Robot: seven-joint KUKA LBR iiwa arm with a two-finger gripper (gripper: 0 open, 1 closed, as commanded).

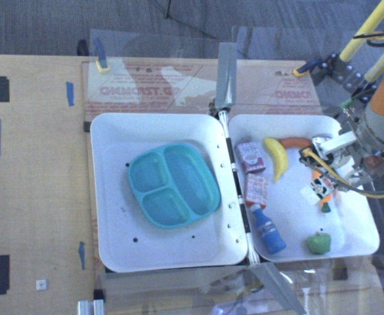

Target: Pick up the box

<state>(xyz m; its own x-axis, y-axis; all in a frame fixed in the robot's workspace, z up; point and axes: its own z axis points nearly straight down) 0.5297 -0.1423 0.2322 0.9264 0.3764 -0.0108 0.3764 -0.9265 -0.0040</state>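
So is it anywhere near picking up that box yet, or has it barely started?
Barely started, it seems. Done: the arm has reached over the right bin, with the gripper near its right side. In hand: nothing I can see held. Left: the whole pickup. The two small boxes lie on the bin floor by the left wall, beside the banana and above the blue bottle, apart from the gripper.
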